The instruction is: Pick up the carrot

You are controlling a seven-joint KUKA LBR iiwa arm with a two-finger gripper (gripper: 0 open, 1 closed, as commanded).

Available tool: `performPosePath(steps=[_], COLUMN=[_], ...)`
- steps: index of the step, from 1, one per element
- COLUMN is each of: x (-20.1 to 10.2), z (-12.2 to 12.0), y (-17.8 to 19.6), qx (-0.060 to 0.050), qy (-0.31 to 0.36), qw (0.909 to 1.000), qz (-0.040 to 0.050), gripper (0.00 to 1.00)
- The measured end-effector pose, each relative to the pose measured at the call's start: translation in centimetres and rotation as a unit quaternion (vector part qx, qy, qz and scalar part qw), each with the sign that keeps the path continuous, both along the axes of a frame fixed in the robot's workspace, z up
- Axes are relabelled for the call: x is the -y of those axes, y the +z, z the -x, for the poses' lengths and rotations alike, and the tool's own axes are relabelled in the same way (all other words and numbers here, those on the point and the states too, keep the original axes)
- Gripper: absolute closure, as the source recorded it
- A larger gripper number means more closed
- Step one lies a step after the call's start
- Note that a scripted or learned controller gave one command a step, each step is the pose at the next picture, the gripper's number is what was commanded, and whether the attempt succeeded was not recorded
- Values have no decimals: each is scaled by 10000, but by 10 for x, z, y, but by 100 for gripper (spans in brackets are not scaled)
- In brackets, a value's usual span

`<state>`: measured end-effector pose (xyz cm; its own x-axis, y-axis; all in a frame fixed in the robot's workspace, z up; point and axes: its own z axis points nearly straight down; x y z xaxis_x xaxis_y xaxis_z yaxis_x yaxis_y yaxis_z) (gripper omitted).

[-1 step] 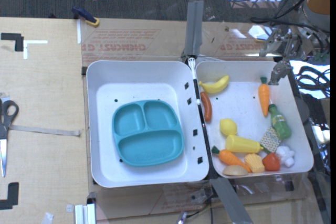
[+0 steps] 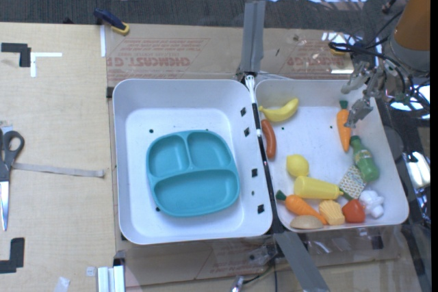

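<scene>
1. Camera view, from above at a slant: two shallow white plastic bins sit side by side on the bench, the left bin (image 2: 123, 167) and the right bin (image 2: 393, 181), their inner rims touching along a hinge-like seam.
2. The gripper (image 2: 361, 108) hangs over the far right corner of the right bin, a tangle of grey metal and cables; whether its jaws are open or closed cannot be told.
3. The carrot (image 2: 343, 129), a smooth orange taper with a green top, lies just near and left of the gripper tip, by the bin's right wall, its point toward the near side. Whether the gripper touches it cannot be told.
4. Just beyond its point stands a green bottle (image 2: 365, 164), and next to that a chequered block (image 2: 352, 182).
5. A second, smaller carrot-like piece (image 2: 298, 204) lies along the near rim, beside a yellow corn cob (image 2: 316, 187), a tan ridged piece (image 2: 331, 212), a red tomato (image 2: 354, 210) and a white lumpy piece (image 2: 373, 202).
6. A curved banana (image 2: 280, 110) and a glossy brown-red sausage (image 2: 269, 140) lie against the left wall; a lemon (image 2: 297, 165) sits toward the middle.
7. The middle of the right bin is bare white floor, giving open room left of the carrot.
8. The left bin holds a teal three-part plate (image 2: 194, 174), smooth with rounded corners, and bare floor all round it.
9. Scissors (image 2: 7, 167) lie on the pale wood at far left.
</scene>
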<state>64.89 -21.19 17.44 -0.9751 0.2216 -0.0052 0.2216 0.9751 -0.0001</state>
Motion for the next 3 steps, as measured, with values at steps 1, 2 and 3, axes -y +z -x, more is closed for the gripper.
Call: performPosePath(steps=[1,2,3], x=[10,9,-74], z=[-5,-8,10], y=[-81,-68,25], qx=[-2,44,10], qy=[355,376,-703], qw=[9994,9993,9975], qz=[2,19,-4], gripper=[0,100,100])
